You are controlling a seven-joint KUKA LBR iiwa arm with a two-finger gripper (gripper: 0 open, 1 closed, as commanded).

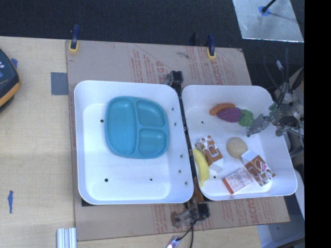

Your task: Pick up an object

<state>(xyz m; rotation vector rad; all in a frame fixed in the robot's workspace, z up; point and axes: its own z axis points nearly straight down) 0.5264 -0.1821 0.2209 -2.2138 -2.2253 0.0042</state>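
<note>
The pale wood tabletop (36, 154) carries a brown cardboard sheet (155, 61), clamped at its far edge by two blue-and-yellow clips (74, 39). Two shallow white bins rest side by side on the cardboard: the left bin (90, 190) and the right bin (282, 185). A grey tape patch (59, 83) sits just beside the cardboard.

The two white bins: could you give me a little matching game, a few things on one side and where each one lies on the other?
Things:
1. blue plate
2. banana
3. purple grapes
4. tool

Places:
A. right bin, at its left wall
B. over the right bin's right side
C. left bin
D. right bin, far end, beside a carrot

Pairs: 1-C, 2-A, 3-D, 4-B
</note>
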